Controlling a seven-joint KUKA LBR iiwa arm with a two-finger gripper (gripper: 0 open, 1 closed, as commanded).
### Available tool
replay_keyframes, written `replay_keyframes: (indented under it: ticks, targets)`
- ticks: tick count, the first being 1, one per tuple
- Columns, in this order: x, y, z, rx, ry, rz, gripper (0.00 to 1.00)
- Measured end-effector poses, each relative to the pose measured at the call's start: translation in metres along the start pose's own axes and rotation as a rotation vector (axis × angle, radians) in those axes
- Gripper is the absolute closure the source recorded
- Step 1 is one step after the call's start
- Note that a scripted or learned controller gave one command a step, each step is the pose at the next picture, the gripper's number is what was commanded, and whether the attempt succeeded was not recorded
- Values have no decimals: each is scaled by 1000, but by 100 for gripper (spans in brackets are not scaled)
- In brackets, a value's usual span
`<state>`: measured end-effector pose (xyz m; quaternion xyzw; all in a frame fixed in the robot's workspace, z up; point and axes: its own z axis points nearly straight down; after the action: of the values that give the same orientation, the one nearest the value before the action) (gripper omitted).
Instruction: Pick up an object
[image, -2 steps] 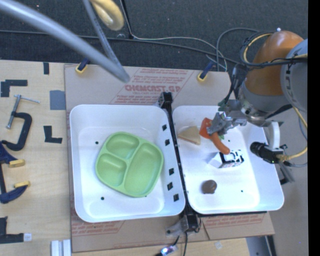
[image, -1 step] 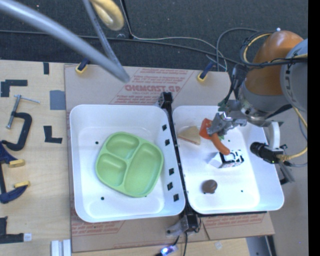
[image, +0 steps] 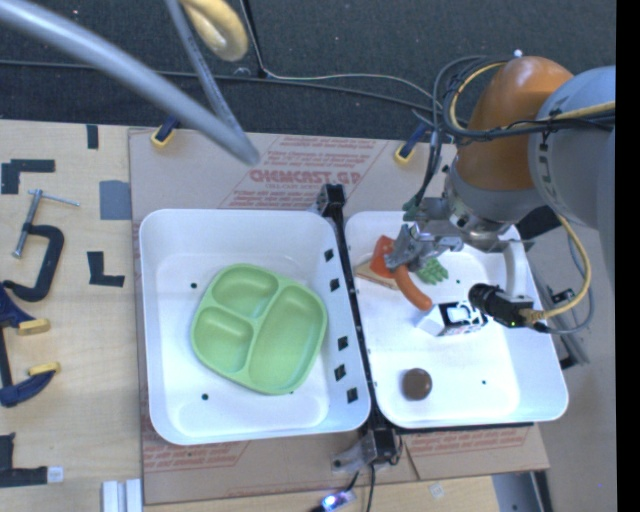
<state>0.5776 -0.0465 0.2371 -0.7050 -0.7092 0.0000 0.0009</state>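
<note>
My gripper (image: 408, 250) hangs over the back of the right bin (image: 520, 395), just above a cluster of toy food. That cluster holds an orange carrot (image: 411, 289), a red and tan slice (image: 380, 262) and a small green leafy piece (image: 434, 269). The fingertips reach down next to the red slice and the carrot's upper end. A white and black block (image: 455, 317) lies to the right of the carrot. Near the bin's front sits a brown round piece (image: 416, 382).
The left bin (image: 170, 400) holds a green divided plate (image: 261, 327). A black divider (image: 343, 300) runs between the bins. Cables (image: 520, 312) trail over the right bin's right side. Clamps (image: 35, 262) lie on the bench at far left.
</note>
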Motion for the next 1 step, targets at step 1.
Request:
replay_keyframes:
  ticks: [1]
  targets:
    - [52,-7,-1,1,0,-1,100]
